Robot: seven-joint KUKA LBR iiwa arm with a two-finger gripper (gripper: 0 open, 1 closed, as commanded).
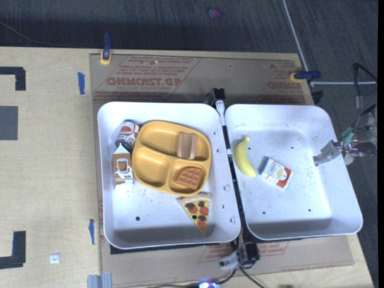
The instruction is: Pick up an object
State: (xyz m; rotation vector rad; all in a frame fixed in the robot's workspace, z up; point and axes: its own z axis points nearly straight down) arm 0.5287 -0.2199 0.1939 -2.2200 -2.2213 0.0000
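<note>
Nearest the camera, along the front of the left bin, we note a pizza slice lying flat on the bin floor, its point toward the yellow divided tray just behind it. That tray occupies the middle of the left bin; one compartment holds a waffle, another a brown block. Touching the tray's left edge we record a small orange-and-white carton, and behind that a can lying on its side in the bin's far left corner. In the right bin, a small juice box with an orange-and-white label lies flat near the centre, and a banana lies just to its left, close to the wall shared with the left bin; the two are near each other but apart. The gripper sits at the right rim of the right bin, well apart from the juice box and banana, with nothing between its fingers; we cannot tell whether it is open or closed. Farthest back, the tabletop carries a brown board beneath both bins, held by clamps at its rear corners.
</note>
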